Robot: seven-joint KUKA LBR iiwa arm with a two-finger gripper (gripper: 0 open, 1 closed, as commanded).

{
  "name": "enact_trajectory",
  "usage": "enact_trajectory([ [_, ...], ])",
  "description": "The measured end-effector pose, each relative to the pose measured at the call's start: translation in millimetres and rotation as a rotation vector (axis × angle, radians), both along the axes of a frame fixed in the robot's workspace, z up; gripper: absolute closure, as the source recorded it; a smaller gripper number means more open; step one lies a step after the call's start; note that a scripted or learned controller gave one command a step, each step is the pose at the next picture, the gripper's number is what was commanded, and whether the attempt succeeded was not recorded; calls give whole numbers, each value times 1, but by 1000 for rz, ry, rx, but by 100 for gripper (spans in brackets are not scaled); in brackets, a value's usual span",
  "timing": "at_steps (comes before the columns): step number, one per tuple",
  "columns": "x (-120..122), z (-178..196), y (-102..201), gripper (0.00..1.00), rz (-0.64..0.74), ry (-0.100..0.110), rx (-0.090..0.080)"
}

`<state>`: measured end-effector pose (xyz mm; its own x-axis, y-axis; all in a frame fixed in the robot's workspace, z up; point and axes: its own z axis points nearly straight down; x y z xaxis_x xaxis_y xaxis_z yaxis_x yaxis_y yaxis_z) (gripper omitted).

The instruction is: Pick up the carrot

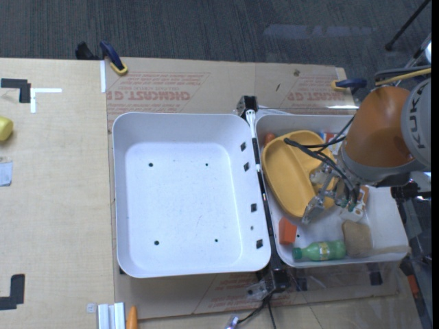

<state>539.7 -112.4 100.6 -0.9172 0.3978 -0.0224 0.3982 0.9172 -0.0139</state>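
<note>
An orange-red piece that I take for the carrot (288, 233) lies at the front left of the right bin (391, 214), partly tucked under the rim of a yellow dish (291, 173). My gripper (334, 205) hangs low over the dish's front right edge, about a hand's width to the right of the carrot. Its fingers stand open, and only white bin floor shows between them. The grey arm with its orange band (381, 125) covers the bin's back right part.
A green bottle (320, 251) lies along the right bin's front wall, with a brown block (357, 237) beside it. A small orange bit (269, 138) sits at the bin's back left corner. The left bin (130, 184) is alongside. A yellow object (5, 129) rests on the bench at far left.
</note>
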Motion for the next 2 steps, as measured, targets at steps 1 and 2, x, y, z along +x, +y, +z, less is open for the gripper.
enact_trajectory([
  [1,3,0,0,0,38,5,-5],
  [2,1,-6,-5,0,-175,19,11],
])
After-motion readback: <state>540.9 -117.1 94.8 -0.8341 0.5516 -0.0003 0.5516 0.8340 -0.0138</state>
